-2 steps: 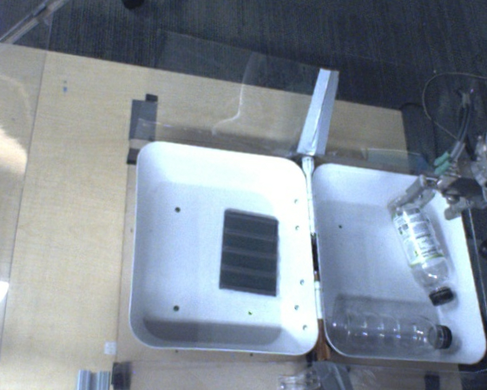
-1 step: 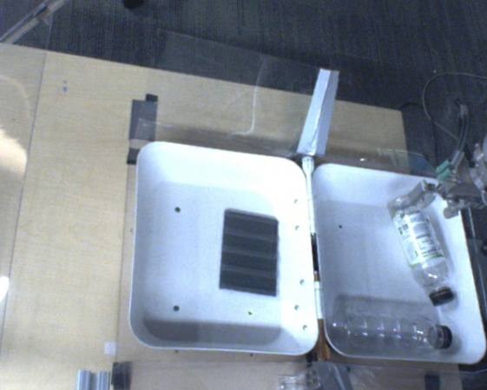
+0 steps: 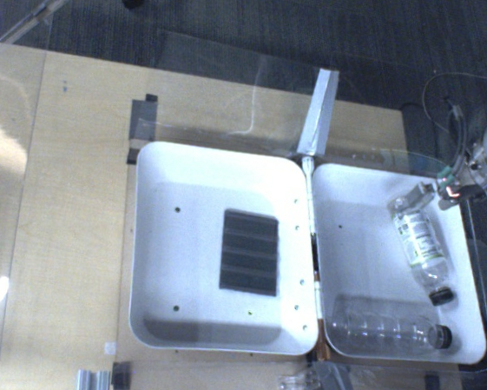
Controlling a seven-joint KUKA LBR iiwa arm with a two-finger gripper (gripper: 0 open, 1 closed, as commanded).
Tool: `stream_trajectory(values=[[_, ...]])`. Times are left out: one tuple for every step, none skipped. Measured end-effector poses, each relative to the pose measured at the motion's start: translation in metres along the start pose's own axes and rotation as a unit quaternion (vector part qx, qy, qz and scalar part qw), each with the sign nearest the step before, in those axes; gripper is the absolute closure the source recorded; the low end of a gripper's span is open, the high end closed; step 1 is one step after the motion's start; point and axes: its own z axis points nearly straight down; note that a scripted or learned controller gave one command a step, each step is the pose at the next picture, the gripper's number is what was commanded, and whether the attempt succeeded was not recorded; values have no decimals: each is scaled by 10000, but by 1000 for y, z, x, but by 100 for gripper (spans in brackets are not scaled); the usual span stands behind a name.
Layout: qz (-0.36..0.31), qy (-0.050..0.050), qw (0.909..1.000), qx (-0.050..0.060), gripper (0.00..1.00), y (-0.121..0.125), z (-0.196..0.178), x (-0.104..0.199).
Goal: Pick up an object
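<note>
Left bin, centre-left of frame: holds one flat dark ribbed pad, lying near its middle, well apart from all four walls. It looks thin and low, likely hard for fingers to get under.

Right bin, centre-right of frame: two clear plastic bottles. One bottle lies at a slant in the upper right part of the bin, dark cap toward lower right, base toward upper right. A second bottle lies along the bin's lower wall, cap at the right, close against that wall.

Gripper, upper right of frame: positioned at the base end of the slanted bottle, near the bin's upper right corner. Whether it is open or closed, and whether it touches the bottle, cannot be determined at this size.

Assessment: the slanted bottle is the nearest candidate. A sound grasp would span the body across its narrow width, away from the tapered ends. Open floor lies to its left; the right wall is close, limiting approach there.
</note>
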Motion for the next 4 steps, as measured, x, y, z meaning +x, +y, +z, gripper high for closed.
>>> stream_trajectory(values=[[-87, 4, 10000, 12, 0, 22, 71, -41], [-615, -11, 9981, -18, 0, 16, 141, -41], [-979, 23, 9952, 45, 0, 39, 143, -42], [-980, 16, 9952, 40, 100, 39, 132, -42]])
